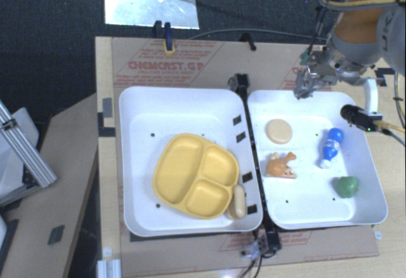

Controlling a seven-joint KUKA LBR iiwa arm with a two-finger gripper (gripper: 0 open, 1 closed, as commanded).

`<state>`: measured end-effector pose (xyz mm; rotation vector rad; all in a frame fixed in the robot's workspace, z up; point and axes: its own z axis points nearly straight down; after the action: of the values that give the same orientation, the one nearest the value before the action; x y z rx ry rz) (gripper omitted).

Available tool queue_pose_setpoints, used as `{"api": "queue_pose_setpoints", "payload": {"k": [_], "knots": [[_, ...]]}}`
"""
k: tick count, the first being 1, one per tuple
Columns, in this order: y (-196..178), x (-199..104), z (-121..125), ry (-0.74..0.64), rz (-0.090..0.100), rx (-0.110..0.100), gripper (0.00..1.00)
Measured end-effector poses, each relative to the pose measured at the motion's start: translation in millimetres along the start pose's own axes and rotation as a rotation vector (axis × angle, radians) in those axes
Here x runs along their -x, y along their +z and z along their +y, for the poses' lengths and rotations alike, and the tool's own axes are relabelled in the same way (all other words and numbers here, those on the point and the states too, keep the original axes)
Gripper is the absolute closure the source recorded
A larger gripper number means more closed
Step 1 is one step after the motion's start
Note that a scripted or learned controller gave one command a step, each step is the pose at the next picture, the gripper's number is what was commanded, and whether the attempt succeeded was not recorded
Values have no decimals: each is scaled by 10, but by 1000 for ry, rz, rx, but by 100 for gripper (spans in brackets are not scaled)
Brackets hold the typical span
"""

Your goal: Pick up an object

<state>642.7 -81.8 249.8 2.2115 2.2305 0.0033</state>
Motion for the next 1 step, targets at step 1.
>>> {"api": "queue_pose_setpoints", "payload": {"k": [1], "knots": [[5,-442,-29,0,0,0,100]]}}
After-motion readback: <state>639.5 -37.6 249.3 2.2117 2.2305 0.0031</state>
